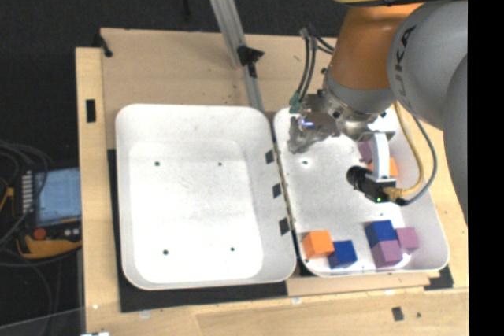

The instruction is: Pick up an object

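Blocks sit clustered along the 6 o'clock edge of the right bin (315,185): an orange block (318,243) at about 7 o'clock of that bin, a blue block (343,253) touching it on its 4 o'clock side, then a second blue block (380,232) further toward 3 o'clock, with a purple block (386,252) just beside it at 6 o'clock and a paler purple block (408,238) at its 3 o'clock. Higher up, near the bin's 2 o'clock corner, another purple piece (366,150) and an orange piece (392,167) peek out from behind a white bracket and black cabling on the arm; both are partly hidden.

From where I stand, the arm (425,51) comes in from 3 o'clock, its orange band (368,35) over the top of the right bin. The end effector (302,134) hangs over the bin's 10 o'clock corner, close to the wall shared with the left bin (193,193). Nothing I can see sits between its fingers, and at this slant I cannot tell whether they are apart or together.

The left bin lies at 9 o'clock of the right one, the two touching along their inner rims. Both rest on the wooden worktop (173,67). A slim metal pole (228,20) slants down from 12 o'clock toward the gap between the bins.
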Robot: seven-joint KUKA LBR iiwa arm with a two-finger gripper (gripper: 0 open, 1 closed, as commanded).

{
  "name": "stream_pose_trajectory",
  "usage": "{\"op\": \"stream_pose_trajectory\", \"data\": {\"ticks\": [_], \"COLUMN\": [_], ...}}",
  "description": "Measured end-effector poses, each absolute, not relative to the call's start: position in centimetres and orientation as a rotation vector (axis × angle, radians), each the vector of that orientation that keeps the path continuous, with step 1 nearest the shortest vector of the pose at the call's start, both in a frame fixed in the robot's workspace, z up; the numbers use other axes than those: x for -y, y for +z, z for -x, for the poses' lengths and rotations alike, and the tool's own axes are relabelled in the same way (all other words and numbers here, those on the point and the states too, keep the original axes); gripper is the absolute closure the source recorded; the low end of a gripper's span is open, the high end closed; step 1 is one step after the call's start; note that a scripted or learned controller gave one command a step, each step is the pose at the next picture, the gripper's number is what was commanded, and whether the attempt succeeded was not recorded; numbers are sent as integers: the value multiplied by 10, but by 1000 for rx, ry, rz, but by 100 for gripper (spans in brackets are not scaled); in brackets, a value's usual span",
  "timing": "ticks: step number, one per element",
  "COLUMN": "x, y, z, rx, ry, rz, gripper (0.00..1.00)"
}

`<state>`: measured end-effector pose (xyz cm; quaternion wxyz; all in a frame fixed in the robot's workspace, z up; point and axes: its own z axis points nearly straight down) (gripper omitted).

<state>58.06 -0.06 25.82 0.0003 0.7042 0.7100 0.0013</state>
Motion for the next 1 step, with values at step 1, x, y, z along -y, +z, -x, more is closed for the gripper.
{"op": "stream_pose_trajectory", "data": {"ticks": [1], "x": [-55], "y": [262], "z": [-600], "rx": [-2230], "ry": [4], "rz": [-2212], "gripper": [100]}}
